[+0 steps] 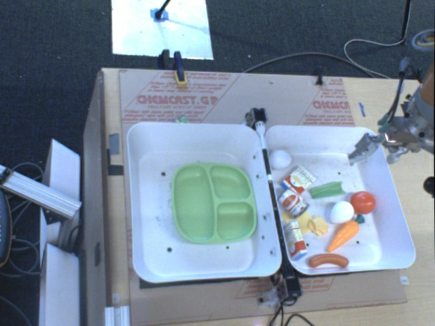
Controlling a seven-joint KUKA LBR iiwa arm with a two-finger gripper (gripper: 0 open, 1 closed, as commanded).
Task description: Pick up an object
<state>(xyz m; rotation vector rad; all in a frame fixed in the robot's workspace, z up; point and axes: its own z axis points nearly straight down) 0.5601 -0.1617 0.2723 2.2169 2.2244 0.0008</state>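
Note:
The right bin (pixel 397 212) holds several toy foods: a white egg (pixel 280 159) at its back left, a red-and-white packet (pixel 299 180), a green pod (pixel 327 190), a red tomato (pixel 363 202), a second white egg (pixel 341 212), an orange carrot (pixel 344 234), a sausage (pixel 328 261) and yellow pieces (pixel 314 225). My gripper (pixel 378 152) hangs over the bin's back right corner, above and right of the green pod. It is open, and nothing sits between its fingers.
The left bin (pixel 146 182) holds a green divided plate (pixel 214 202). Two small cans (pixel 291 201) lie along the divider (pixel 268 182) between the bins. Cables run behind the bench at top right. A clamp (pixel 178 66) sits at the bench's back edge.

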